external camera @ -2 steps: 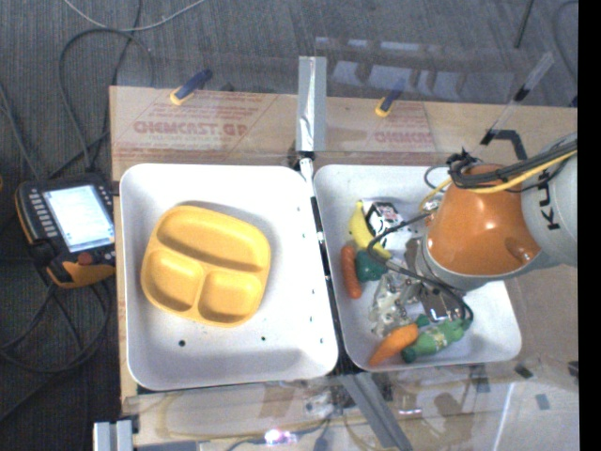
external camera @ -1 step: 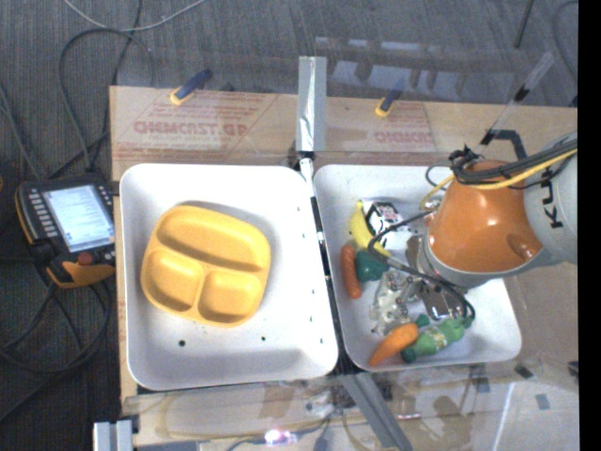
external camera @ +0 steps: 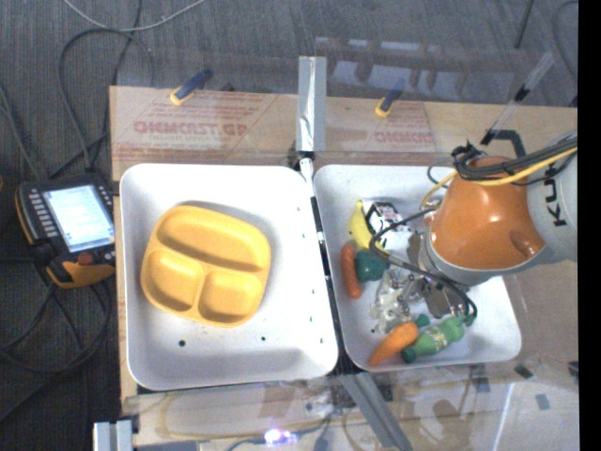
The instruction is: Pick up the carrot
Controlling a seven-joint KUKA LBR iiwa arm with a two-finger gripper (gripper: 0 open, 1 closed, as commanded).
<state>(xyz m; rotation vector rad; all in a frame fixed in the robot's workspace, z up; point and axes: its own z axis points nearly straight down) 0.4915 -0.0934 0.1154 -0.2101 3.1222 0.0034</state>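
An orange carrot [external camera: 392, 342] lies at a slant near the front wall of the right bin [external camera: 498, 338]. Its thick end points toward a green toy vegetable [external camera: 438, 336]. My gripper [external camera: 409, 294] hangs low over the middle of that bin, just above and behind the carrot, under the orange wrist band [external camera: 488, 224]. Cables and metal parts crowd around it. Nothing shows held in it. A second slim orange piece [external camera: 350, 271] with a dark green top [external camera: 370, 266] lies by the bin's left wall.
A yellow banana [external camera: 360, 224] and a white packet [external camera: 384, 216] sit at the back of the right bin. The left bin [external camera: 141, 346] holds a yellow divided tray [external camera: 207, 263]. A handheld pendant [external camera: 66, 219] rests left of the bench.
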